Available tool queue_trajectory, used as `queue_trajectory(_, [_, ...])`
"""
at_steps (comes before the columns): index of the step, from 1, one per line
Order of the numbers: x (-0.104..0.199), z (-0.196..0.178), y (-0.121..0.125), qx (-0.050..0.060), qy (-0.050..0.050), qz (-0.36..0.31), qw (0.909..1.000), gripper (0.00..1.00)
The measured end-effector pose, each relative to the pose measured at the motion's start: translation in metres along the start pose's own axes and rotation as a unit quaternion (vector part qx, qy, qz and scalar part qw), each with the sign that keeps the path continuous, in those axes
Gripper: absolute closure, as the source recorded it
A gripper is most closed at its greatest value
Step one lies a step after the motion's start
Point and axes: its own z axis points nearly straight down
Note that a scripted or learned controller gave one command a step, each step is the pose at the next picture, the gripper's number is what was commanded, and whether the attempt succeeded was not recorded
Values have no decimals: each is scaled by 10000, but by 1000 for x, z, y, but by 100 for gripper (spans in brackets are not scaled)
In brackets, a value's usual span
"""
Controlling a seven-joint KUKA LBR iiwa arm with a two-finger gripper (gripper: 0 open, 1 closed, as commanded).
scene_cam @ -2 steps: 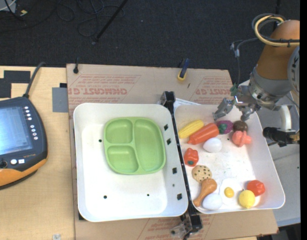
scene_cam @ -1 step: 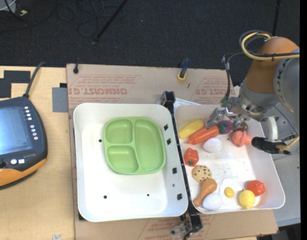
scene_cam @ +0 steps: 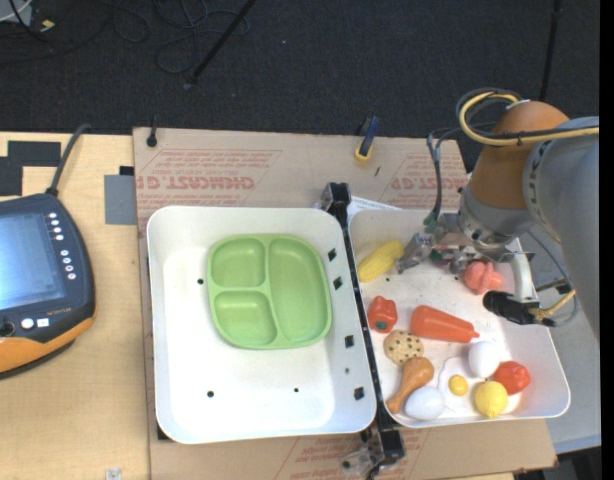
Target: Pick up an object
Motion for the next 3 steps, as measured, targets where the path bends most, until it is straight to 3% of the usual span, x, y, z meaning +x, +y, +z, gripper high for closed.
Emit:
queue_trajectory(1, [-1,-12,0,-6,0,5,10000,100])
queue_trajectory(3, [-5,-111,-9,-49,-11,52,10000,100])
